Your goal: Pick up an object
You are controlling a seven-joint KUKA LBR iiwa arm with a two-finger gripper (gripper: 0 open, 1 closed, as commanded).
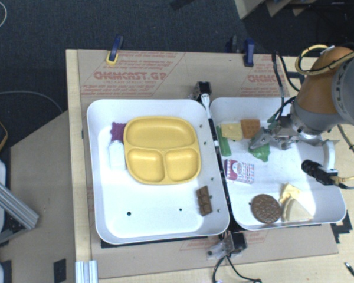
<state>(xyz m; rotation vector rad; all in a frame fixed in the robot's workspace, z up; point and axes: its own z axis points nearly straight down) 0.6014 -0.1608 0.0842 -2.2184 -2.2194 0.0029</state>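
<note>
My gripper (264, 142) hangs low over the upper middle of the right bin (318, 214), directly above a green object (261, 152) that pokes out beneath it. Left of it lie a pale yellow block (230, 131) and a tan sponge-like block (251, 127). A green stick (225, 145) lies by the bin's left wall. Further down are a red-and-white packet (239, 171), a round brown cookie (265, 209) and a yellow wedge (290, 198).
The left bin (106, 217) holds a yellow divided plate (162, 148), a purple item (117, 131), a white item (116, 155) and a brown chocolate piece (204, 200). The arm's grey body and orange band (324, 90) cover the right bin's upper right corner.
</note>
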